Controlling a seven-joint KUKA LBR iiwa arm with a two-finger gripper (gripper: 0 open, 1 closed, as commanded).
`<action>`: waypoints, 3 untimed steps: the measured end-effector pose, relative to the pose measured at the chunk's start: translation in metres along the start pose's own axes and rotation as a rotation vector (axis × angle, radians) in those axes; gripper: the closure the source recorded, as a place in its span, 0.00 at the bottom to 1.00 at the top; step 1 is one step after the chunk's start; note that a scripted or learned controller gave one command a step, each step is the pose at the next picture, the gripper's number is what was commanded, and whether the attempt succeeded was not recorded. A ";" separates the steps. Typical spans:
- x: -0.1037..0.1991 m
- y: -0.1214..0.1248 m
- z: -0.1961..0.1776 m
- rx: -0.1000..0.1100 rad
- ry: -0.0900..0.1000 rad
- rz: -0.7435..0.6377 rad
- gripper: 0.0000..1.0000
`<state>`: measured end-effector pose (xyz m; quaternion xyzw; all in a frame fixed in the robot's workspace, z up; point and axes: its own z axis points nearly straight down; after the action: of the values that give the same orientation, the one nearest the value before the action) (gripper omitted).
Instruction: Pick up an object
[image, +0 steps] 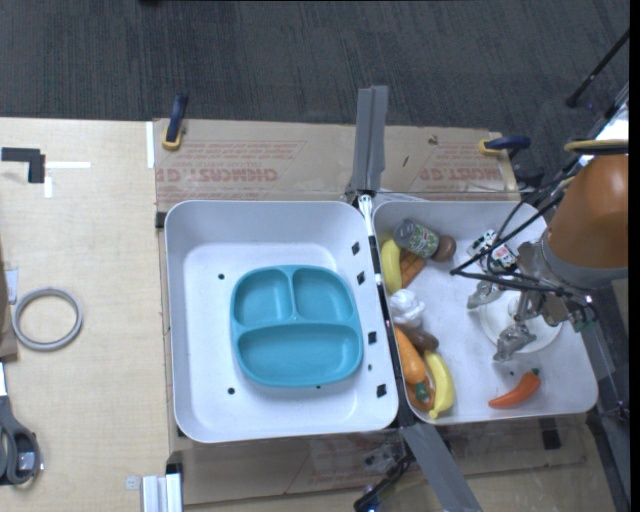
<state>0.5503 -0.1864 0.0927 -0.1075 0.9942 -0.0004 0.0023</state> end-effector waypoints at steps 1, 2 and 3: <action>-0.014 0.079 0.001 -0.001 0.002 0.086 0.00; -0.117 0.020 0.000 0.000 0.000 0.047 0.00; -0.060 0.079 0.000 -0.001 0.001 0.192 0.00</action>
<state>0.5924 -0.0967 0.0928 -0.0117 0.9999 0.0001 0.0018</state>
